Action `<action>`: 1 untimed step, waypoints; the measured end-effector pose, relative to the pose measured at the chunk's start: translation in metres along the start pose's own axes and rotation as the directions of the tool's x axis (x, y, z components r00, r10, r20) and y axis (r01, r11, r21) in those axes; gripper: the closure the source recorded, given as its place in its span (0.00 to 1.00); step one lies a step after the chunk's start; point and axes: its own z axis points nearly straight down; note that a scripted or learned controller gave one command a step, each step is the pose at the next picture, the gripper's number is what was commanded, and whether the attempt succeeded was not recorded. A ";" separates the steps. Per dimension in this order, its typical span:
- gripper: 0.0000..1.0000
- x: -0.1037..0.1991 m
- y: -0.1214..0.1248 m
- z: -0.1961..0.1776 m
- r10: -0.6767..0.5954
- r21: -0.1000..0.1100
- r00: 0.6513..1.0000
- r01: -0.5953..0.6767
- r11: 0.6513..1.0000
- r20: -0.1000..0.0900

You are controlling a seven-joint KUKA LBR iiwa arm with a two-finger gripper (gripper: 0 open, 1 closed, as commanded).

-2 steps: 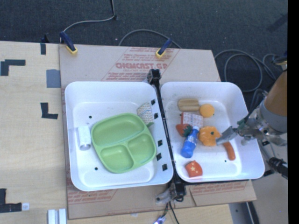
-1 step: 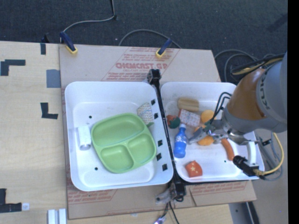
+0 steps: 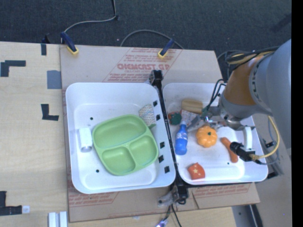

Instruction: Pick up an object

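Reaching in over the right bin (image 3: 251, 176) with the gripper (image 3: 201, 121), low and near the middle of the bin, just above an orange pumpkin-like toy (image 3: 207, 137). Probably lowered there to try for something in this crowded group. Not possible to tell whether released or clenched, and nothing clearly seen held.

Lying as if scattered in the right bin, with no order:
- a blue bottle (image 3: 181, 140) against the left wall
- a tan block (image 3: 191, 106) towards the far edge
- a small green thing (image 3: 175, 118) beside the bottle's top
- a red toy (image 3: 196, 171) at the near edge
- an orange stick-like piece (image 3: 228, 148) right of the pumpkin toy

Resting in the left bin (image 3: 75, 93): a green divided plate (image 3: 125, 145) across the centre, a white cylinder (image 3: 85, 139) at the left wall, and a patterned piece (image 3: 147, 111) partly under the plate's far rim.

Hard to make out:
- the gripper's tips, which merge with the cables and grey metal around them
- the right edge of the right bin, covered by the arm
- what exactly the small green thing is
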 end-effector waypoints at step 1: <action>1.00 -0.001 0.000 -0.011 0.000 -0.003 1.000 0.000 1.000 0.003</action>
